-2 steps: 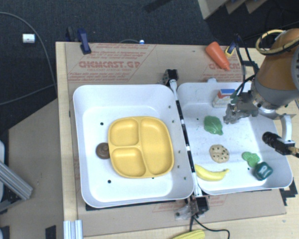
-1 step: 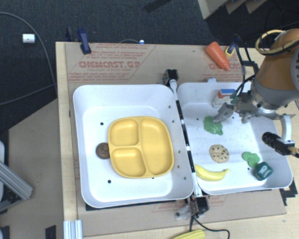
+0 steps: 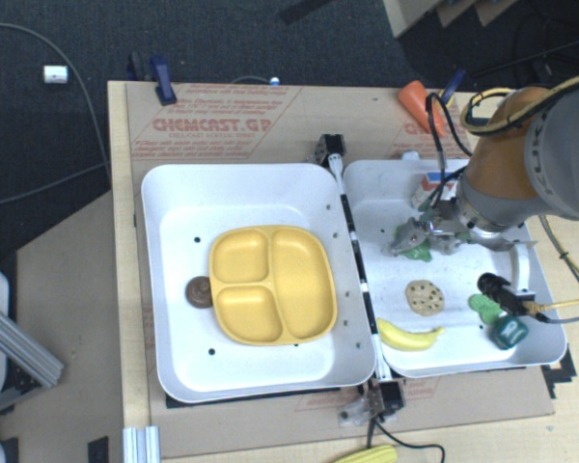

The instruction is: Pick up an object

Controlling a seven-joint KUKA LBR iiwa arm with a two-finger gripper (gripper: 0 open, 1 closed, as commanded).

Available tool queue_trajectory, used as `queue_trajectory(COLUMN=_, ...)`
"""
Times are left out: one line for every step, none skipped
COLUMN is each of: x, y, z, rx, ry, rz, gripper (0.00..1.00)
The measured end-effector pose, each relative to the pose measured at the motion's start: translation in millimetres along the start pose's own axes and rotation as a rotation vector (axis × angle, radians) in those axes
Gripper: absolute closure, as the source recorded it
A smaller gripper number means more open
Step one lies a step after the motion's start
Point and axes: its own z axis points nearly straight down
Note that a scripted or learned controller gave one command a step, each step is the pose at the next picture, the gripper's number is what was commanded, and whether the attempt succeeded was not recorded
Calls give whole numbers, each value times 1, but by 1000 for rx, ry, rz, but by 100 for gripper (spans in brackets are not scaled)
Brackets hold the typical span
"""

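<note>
hovering low in the right bin (image 3: 367, 186), gripper (image 3: 417, 240) over a small green object (image 3: 421, 253); impossible to tell whether open or closed. just below, a cookie (image 3: 425, 298), likely brittle, best taken by its edges; nearer the front, a banana (image 3: 409, 336), probably light and smooth, best pinched mid-length. across the divider, a yellow divided plate (image 3: 272, 285) in the left bin (image 3: 164, 258).

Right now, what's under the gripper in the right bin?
A small green object pokes out beneath the gripper, on the right bin floor. Most of it is covered by the gripper, so its shape and whether it's grasped can't be told.
</note>
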Motion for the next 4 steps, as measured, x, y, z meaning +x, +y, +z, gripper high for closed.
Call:
queue_trajectory(x=-16, y=52, z=-2, rx=-4, ry=-2, rz=-1, gripper=0)
queue_trajectory(x=9, y=35, z=-1, rx=-2, ry=0, rz=-1, gripper=0)
queue_trajectory(x=9, y=36, z=-12, rx=-5, ry=-1, rz=-2, gripper=100)
queue_trajectory(x=9, y=35, z=-12, rx=-4, ry=-1, rz=-2, gripper=0)
